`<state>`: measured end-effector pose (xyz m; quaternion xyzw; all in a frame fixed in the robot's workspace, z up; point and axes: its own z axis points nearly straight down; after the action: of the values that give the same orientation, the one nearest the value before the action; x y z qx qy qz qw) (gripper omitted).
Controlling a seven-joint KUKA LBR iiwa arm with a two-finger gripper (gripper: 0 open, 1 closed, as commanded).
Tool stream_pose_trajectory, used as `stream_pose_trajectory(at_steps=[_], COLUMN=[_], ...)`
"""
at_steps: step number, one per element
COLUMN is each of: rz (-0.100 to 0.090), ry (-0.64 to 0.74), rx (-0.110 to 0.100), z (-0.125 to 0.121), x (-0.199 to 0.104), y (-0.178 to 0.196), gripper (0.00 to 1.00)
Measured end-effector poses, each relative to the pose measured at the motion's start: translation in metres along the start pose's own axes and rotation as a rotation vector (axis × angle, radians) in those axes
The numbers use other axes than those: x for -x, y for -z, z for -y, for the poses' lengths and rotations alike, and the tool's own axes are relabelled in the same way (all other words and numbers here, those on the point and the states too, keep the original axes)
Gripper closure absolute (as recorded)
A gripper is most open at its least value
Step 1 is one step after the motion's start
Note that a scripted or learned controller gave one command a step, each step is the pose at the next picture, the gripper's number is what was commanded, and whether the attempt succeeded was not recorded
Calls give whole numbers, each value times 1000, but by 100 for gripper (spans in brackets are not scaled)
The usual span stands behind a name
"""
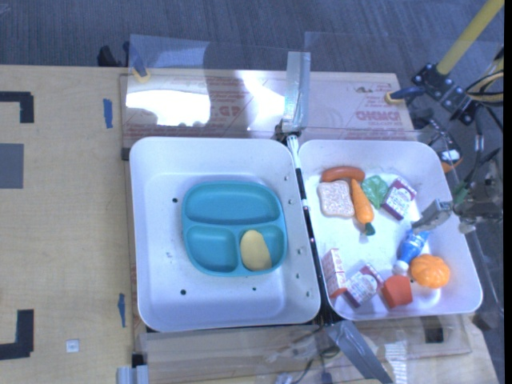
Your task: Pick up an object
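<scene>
bench (56, 238): tan wood, flat, black marks at left edge; plenty of free room left of the bins.
left bin (156, 278): shallow white plastic, smooth; holds the tray, wide bare margin around it.
right bin (464, 290): same white plastic, crowded; things near or touching, tight room for fingers.
tray (232, 206): teal, three compartments, stiff; lemon sits in its lower-right one.
lemon (256, 250): yellow, rounded, looks like light toy plastic, likely slick; nothing crowds it.
bread (337, 199): flat slice, light, low profile, hard to pinch from above.
carrot (362, 205): orange, long, stiff, lies just beside bread; take across the narrow middle.
sausage (342, 174): red-orange, rounded, above bread.
orange (431, 271): round, probably rolls; near right wall.
bottle (412, 245): small, blue, tilted, just beside orange.
packets (362, 283): small wrapped items, lower part of right bin; light, crinkly guess.
gripper (438, 212): over right bin, right side, just above bottle; how wide it stands, cannot tell; nothing seen held.
</scene>
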<state>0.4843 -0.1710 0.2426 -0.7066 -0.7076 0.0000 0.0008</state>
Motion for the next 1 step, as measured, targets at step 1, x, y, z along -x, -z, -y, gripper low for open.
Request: stream_pose_trajectory(at_steps=[1], rz=[-10], ry=[22], rx=[6], z=[-46], x=[38], y=[-146], gripper=[0])
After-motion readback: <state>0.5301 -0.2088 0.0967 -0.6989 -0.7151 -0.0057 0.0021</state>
